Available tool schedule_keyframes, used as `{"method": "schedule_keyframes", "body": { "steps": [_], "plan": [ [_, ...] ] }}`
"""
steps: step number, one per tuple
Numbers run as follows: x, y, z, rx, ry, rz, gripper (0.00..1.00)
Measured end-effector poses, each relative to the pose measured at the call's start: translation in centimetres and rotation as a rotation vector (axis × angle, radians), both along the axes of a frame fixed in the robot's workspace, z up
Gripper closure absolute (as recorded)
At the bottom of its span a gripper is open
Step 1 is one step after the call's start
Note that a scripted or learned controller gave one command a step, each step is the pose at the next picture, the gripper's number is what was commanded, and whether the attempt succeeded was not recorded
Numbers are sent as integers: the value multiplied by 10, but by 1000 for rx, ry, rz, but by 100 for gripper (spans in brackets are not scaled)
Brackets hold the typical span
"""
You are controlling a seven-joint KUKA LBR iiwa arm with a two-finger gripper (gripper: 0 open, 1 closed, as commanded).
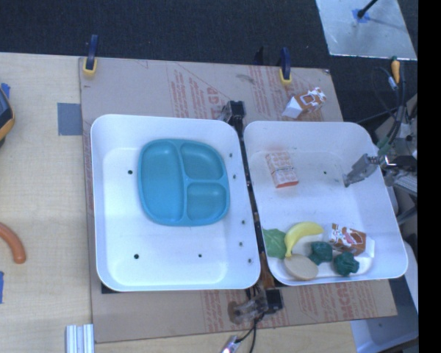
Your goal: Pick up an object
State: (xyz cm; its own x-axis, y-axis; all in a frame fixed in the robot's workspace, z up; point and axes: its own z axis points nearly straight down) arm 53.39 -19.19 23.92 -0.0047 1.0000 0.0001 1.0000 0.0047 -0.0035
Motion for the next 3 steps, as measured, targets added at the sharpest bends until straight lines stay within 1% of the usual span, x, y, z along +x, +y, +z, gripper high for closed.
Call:
{"method": "schedule_keyframes", "body": {
  "steps": [1,2,3],
  "plan": [
    [67,73,-44,-1,-1,2,0],
    [82,76,-105,-1,1,3,0],
    [71,91,-148,-1,1,2,0]
  ]
}}
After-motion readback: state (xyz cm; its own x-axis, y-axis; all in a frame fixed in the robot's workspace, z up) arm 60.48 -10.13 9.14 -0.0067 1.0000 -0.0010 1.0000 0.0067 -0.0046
